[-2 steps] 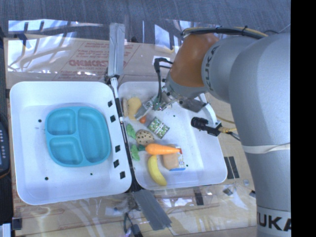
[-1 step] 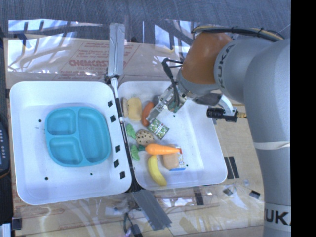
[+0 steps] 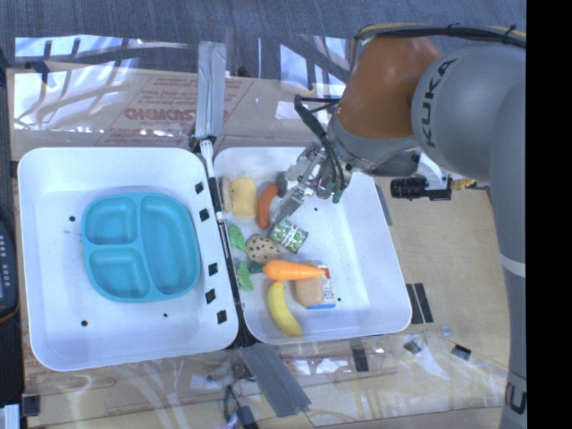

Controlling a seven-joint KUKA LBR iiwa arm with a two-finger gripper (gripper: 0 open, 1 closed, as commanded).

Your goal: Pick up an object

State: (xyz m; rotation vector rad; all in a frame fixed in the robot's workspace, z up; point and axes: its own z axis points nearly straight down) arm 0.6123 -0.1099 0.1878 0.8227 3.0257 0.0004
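The likeliest target is the small green-and-white patterned packet (image 3: 289,235), which lies tilted near the middle of the right bin (image 3: 375,266), just below the tip of the gripper (image 3: 288,206). Whether the gripper touches the packet cannot be told; the two look very close. From this slant the gripper's state cannot be made out, so nothing can be counted as held.

The step in hand looks like the approach or descent onto an object, with the lift not yet done. The next move calls for a clean closing on one item alone, which is hard here because the pile is tight.

Just left of the gripper lie an orange-red sausage-shaped piece (image 3: 265,204) and a pale yellow chunk (image 3: 243,195). Nearer the camera sit a speckled cookie-like round (image 3: 259,248), a carrot (image 3: 290,270), a banana (image 3: 281,309) and a tan block on a small card (image 3: 313,291). Green leafy pieces (image 3: 239,256) hug the bin's left wall.

The left bin (image 3: 45,239) holds a blue divided tray (image 3: 141,245), well apart from the work.

The arm's orange band (image 3: 389,88) and grey body cover the far right corner of the right bin, and the wrist hides the gripper's upper part.
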